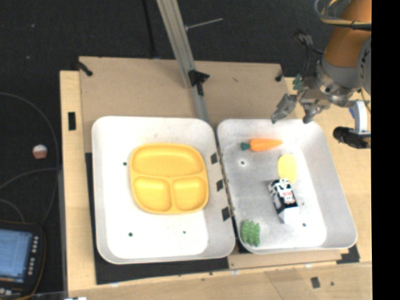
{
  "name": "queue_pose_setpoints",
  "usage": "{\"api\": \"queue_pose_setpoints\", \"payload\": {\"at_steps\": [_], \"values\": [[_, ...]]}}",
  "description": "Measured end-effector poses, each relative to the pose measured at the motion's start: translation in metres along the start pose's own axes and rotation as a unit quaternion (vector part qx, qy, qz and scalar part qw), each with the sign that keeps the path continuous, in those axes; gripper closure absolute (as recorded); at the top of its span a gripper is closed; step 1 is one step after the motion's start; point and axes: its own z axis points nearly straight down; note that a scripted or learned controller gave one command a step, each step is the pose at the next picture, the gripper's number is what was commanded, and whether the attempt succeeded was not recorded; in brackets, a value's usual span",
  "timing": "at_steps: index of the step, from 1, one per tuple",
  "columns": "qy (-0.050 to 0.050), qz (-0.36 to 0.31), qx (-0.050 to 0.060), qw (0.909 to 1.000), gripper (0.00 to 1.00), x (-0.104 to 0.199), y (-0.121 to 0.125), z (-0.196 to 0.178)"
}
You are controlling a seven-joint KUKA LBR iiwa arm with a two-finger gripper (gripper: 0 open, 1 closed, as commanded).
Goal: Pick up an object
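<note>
The right bin [325, 167] holds an orange carrot [262, 145] near its far edge. Below it lie a yellow oval piece [287, 166] and a black-and-white carton [284, 199]. A small green piece [250, 231] rests at the bin's front left corner. My gripper [294, 110] hangs above the far right rim of that bin, up and to the right of the carrot. Its two fingers are spread apart with nothing between them.
The left bin [109, 167] carries a yellow three-compartment plate [167, 177]. A slanted metal pole [178, 42] rises behind the bins. A small round ball [40, 150] and a tablet [19, 255] lie off the bench at left.
</note>
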Motion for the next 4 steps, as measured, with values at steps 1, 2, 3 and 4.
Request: {"api": "queue_pose_setpoints", "payload": {"at_steps": [1, 2, 3, 4], "values": [[0.001, -0.001, 0.001, 1.0, 0.0, 0.004, -0.007, 0.06], [0.001, 0.001, -0.003, 1.0, 0.0, 0.0, -0.012, 0.101], [0.0, 0.0, -0.006, 1.0, 1.0, -0.001, -0.01, 0.085], [0.0, -0.001, -0.006, 1.0, 1.0, -0.008, -0.004, 0.022]]}}
